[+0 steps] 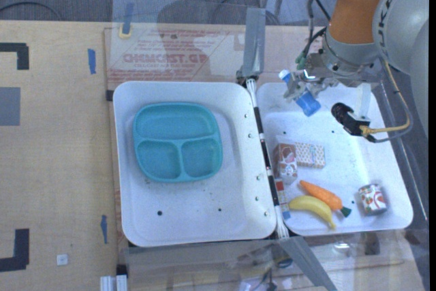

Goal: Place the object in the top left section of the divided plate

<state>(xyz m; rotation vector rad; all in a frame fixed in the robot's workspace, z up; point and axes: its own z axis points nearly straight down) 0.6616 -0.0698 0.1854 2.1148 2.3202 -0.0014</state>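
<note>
From the camera view I am watching the arm [381, 17] reaching in from the right, with its gripper [300, 87] hanging over the far left corner of the right bin [344, 160]. A small blue thing [308, 105] is showing right at the gripper's tip, just above the bin floor. I cannot tell whether the gripper is clamping it or only hovering against it, so I am calling its state unknown. The plate [178, 142] is lying flat in the left bin [197, 215], toward that bin's far left. It is teal, with one wide section along the far side and two smaller ones along the near side. The blue thing is sitting well apart from the plate, across the wall between the two bins. In the right bin a patterned box [300, 155] is lying near the left wall. Nearer to me, a carrot [320, 194] and a banana [313, 208] are lying side by side, touching or nearly so. A can [372, 199] is resting on its side near the bin's right edge, apart from the others. Both bins are sitting on the pale bench [54, 146]
</note>
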